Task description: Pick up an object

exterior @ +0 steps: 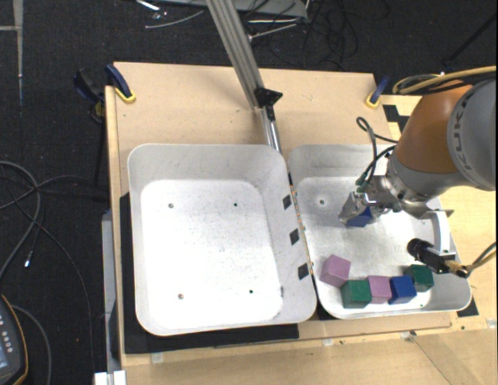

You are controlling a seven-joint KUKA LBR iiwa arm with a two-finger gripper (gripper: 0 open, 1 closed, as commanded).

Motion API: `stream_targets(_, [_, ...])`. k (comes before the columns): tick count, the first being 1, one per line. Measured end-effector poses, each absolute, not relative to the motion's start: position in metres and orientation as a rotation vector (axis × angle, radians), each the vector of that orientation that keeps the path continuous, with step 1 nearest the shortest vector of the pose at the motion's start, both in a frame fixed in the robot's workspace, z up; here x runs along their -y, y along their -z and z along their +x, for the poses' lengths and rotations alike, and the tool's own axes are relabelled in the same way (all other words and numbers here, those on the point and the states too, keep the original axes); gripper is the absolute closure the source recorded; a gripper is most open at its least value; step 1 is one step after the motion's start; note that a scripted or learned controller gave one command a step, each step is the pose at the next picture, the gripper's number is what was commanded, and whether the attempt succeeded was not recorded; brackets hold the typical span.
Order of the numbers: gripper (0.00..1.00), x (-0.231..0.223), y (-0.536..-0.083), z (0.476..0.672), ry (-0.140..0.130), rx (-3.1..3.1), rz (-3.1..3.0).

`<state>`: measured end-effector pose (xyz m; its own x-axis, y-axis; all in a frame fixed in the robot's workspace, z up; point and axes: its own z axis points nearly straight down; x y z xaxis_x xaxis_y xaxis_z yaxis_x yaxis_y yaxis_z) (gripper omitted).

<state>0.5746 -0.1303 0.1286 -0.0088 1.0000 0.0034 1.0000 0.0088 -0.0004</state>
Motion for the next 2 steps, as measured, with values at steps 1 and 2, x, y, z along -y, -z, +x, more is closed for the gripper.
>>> stream_targets(1, [1.0,0.052,-0.2,0.612,0.013,2.238,-2.212])
stream_targets(2, [1.0,-0.036,-0.195,0.673,0.008,2.234,-2.21])
